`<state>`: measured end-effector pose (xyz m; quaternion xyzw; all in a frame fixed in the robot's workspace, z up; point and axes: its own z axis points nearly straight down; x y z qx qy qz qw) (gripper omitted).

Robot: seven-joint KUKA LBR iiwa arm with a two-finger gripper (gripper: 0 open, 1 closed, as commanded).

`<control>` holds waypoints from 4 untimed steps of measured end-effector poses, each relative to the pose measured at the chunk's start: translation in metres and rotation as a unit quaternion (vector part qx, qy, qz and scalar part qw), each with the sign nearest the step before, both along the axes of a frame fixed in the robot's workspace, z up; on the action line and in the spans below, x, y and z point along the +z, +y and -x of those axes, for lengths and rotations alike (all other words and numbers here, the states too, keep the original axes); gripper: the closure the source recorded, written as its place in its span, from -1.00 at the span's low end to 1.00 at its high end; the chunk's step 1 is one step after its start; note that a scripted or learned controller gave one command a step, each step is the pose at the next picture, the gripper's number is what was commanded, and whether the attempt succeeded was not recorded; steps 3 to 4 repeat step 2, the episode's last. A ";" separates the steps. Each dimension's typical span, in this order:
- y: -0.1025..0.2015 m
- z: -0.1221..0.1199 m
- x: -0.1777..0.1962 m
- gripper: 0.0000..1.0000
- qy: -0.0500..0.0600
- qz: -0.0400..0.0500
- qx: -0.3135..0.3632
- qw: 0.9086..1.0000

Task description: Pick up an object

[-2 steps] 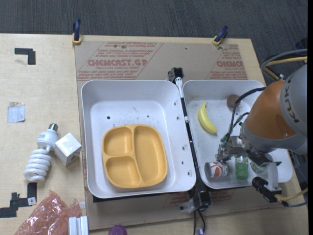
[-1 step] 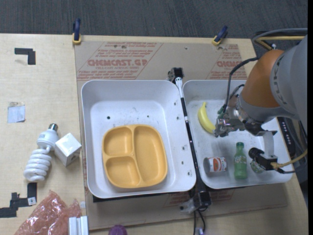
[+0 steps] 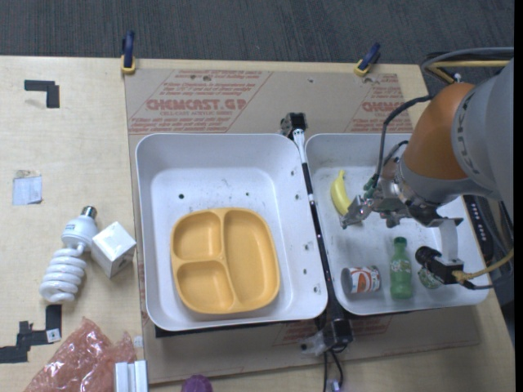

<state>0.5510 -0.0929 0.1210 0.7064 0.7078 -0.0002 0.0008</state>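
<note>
We see the gripper [image 3: 357,213] low in the right bin [image 3: 327,158], and we cannot tell from this angle how it is set. The banana [image 3: 339,191] lies just up and to the left of it, almost touching, with its long axis running up and down the picture, roughly parallel to the wall between the bins. We judge it the likeliest target, since it is the nearest thing and only a short shift toward that wall would put the gripper over it.

Below the gripper, toward the near edge, lies a can [image 3: 360,279] on its side, and just right of that a green bottle [image 3: 400,268]. Both sit apart from the banana and should not interfere. The bin wall just beyond the banana may crowd the approach. Far to the left, in the other bin [image 3: 155,162], rests a yellow tray [image 3: 225,260], well out of reach of this move.
</note>
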 end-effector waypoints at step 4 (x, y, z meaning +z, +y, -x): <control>-0.009 0.033 -0.019 1.00 0.000 0.000 0.000 1.000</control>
